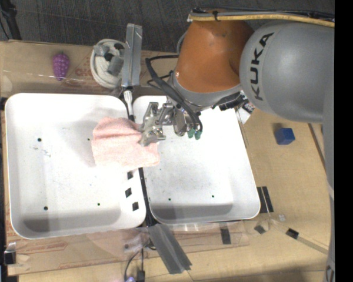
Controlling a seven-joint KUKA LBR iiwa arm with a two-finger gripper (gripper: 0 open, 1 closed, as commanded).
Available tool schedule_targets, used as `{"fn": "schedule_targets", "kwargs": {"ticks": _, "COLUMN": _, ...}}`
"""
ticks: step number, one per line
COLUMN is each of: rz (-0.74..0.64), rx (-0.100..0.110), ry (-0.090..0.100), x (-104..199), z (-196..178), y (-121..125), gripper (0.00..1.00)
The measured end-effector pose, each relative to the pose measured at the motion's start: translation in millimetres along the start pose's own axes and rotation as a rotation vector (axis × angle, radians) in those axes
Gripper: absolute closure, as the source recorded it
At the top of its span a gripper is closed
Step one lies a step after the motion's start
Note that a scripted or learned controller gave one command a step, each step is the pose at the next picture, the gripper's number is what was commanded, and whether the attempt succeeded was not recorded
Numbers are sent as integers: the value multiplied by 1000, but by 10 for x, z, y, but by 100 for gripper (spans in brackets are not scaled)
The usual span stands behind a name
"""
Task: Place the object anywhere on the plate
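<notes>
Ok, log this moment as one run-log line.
arm: over bins from right | gripper: at pink cloth, grip unclear | cloth: draped across the divider between left bin and right bin

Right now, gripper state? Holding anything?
Gripper: over the pink cloth at the divider between the two bins; whether it is open, closed or gripping the cloth cannot be told from this view.

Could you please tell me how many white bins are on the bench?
2. The left bin takes up the view's left half, with a pink cloth draped over its right rim; the right bin sits beside it, partly under the arm.
</notes>
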State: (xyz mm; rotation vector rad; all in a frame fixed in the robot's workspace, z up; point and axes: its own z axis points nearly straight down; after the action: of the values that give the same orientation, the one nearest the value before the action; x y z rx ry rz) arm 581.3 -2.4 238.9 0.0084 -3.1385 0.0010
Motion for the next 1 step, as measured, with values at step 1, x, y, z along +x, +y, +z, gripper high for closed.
{"fn": "schedule_targets", "kwargs": {"ticks": 1, "rz": -4, "rx": 1, "ry": 1, "x": 103, "z": -53, "y": 559, "gripper": 100}}
